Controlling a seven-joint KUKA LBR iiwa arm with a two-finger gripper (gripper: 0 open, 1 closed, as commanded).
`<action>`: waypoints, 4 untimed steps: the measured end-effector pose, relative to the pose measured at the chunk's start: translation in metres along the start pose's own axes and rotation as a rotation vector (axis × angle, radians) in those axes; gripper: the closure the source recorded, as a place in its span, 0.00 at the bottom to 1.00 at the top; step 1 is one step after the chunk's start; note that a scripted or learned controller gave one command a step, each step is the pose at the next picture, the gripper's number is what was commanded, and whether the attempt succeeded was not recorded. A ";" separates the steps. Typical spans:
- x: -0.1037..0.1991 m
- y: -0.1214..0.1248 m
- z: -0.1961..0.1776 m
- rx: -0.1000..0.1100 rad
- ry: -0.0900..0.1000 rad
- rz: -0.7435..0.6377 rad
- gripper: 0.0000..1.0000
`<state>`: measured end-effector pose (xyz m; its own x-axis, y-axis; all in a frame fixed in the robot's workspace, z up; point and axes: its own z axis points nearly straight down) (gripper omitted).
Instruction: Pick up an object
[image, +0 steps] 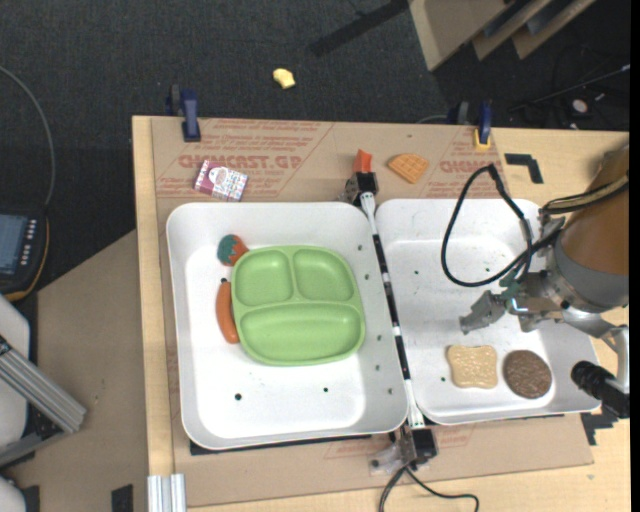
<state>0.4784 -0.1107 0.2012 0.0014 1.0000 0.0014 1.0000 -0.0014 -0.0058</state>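
Note:
In the right bin (430, 250), near its front edge, a tan square cracker (472, 366) lies beside a round brown cookie (527, 373). My gripper (480, 316) hangs low over the right bin, just above and behind the cracker, with nothing seen in it. The left bin (200, 380) holds a green divided plate (297, 305). An orange sausage (227, 311) lies along the plate's left side. A small teal and red toy (231, 248) sits at the plate's back-left corner.
A black cable (452, 235) loops over the back of the right bin to the wrist. On the cardboard behind the bins lie a pink packet (220, 180), a small orange piece (362, 160) and an orange cracker (407, 167).

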 end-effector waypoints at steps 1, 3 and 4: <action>-0.016 0.086 0.088 -0.014 -0.005 -0.004 0.00; -0.102 0.123 0.118 -0.002 0.002 0.000 0.00; -0.097 0.086 0.032 -0.009 -0.003 0.000 0.00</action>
<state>0.5641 -0.2078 0.1685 0.0017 1.0000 -0.0018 1.0000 -0.0016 0.0036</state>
